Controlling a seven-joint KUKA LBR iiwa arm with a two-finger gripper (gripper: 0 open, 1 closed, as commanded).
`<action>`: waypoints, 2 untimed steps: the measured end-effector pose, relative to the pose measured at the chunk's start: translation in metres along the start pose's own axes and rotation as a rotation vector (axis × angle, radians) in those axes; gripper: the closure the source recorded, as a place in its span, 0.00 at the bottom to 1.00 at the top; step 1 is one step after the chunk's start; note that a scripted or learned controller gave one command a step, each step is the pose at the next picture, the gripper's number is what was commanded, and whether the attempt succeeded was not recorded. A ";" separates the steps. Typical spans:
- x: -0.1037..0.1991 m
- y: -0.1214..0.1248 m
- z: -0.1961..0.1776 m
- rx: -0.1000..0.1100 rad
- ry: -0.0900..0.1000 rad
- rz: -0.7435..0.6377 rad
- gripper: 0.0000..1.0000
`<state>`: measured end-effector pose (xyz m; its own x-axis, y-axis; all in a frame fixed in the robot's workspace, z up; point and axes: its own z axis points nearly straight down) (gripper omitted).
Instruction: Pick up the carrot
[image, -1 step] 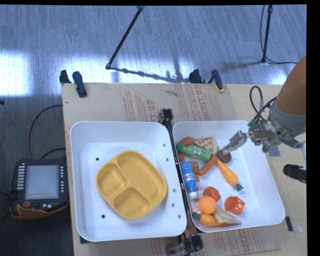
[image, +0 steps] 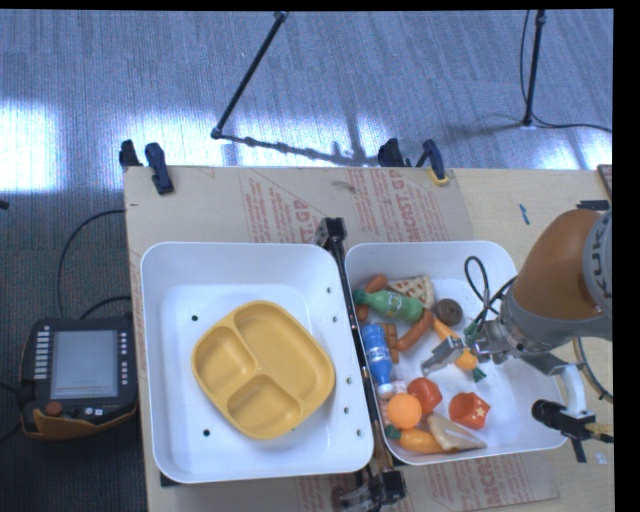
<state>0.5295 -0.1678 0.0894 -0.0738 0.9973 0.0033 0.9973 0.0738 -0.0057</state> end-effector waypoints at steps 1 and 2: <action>-0.001 0.000 -0.009 0.000 0.001 0.005 1.00; 0.068 -0.006 -0.070 -0.003 -0.001 -0.030 1.00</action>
